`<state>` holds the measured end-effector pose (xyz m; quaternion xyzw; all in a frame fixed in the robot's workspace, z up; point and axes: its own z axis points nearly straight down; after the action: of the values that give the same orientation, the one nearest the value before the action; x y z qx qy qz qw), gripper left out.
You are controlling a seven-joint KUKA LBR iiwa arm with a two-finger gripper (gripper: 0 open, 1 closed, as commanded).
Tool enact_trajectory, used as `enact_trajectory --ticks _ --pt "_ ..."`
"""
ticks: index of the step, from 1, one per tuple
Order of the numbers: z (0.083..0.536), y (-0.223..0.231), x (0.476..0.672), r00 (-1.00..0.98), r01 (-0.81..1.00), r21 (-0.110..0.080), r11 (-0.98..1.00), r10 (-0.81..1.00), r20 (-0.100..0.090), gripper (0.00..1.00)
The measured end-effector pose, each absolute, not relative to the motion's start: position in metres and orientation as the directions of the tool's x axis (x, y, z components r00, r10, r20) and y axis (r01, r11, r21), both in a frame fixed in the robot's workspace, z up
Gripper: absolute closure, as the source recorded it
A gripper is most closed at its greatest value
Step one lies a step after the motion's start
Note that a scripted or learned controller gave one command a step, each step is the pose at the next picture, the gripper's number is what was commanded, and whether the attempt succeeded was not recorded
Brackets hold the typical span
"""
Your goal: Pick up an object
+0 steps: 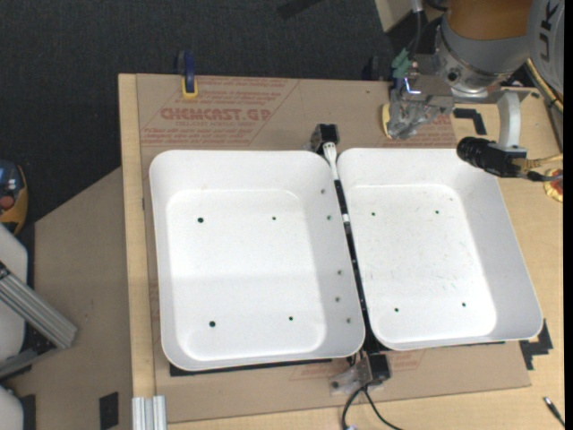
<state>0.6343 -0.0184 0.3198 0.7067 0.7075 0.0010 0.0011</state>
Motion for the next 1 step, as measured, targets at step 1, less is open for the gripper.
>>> enact_trajectory --ticks 1 --pt "0.2887 0.0112 0.584 -0.002 1.0 -0.007 0.002 1.0 0.001 1.0"
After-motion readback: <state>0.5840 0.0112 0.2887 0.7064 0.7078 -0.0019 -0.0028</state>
